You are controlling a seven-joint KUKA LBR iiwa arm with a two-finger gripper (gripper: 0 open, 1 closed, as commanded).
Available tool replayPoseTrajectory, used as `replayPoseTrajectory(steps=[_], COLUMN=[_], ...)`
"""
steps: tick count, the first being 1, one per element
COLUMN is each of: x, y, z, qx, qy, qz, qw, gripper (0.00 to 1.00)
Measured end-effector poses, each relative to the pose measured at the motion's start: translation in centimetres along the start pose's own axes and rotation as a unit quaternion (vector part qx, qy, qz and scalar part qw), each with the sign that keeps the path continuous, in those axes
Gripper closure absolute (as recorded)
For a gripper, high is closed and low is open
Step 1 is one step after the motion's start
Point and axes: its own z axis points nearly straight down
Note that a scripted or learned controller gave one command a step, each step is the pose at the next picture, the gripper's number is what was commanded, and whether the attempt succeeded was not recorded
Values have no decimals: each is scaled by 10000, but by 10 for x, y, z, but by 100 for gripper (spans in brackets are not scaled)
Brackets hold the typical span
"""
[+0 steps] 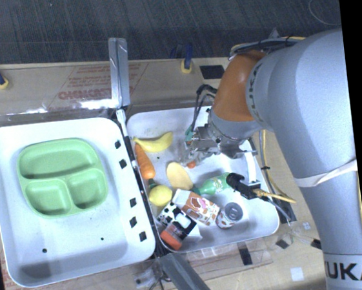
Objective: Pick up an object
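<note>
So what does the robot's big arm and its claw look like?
The arm is fat, round and smooth grey, with a shiny orange band above the wrist. Black letters spelling KUKA show low on its side. Thin dark cables loop beside the wrist. The claw looks like a small cluster of dark and silvery metal parts, too small to make out clearly.

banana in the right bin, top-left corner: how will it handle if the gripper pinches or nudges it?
The banana looks smooth and glossy, so probably plastic: stiff, light, maybe slippery. Its curve means a nudge would likely spin it rather than roll it. It lies near the carrot, which could crowd a pinch.
</note>
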Motion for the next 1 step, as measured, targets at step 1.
replayPoseTrajectory(steps=[1], x=[140], y=[6], z=[-93], qx=[-23], qy=[-3], qz=[89], qw=[10000], gripper=[100])
